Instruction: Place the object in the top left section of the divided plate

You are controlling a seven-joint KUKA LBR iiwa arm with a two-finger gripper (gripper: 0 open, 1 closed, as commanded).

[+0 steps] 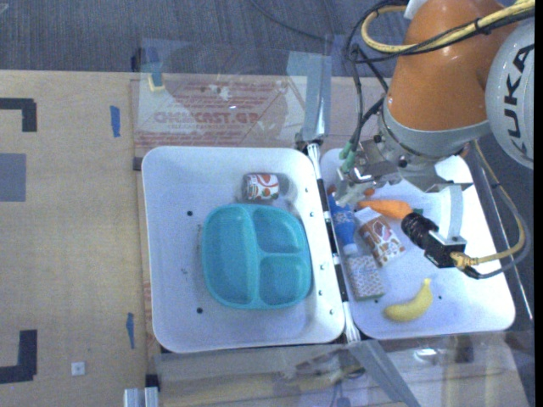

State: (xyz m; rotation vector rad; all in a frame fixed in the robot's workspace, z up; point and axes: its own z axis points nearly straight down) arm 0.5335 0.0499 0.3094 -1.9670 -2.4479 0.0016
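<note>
Evenly and brightly lit from above, with soft, short shadows under the teal divided plate [256, 257] and along the white bin [170, 227] walls. Mild glare on the clear plastic sheet [221, 113] and the orange arm band [441, 53]. Slightly soft and grainy throughout, small labels unreadable, faint bluish cast on the whites.

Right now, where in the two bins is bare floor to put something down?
Left bin: bare floor left of the teal divided plate and below it; a can stands above. Right bin: bare right of the banana; crowded under the gripper.
</note>
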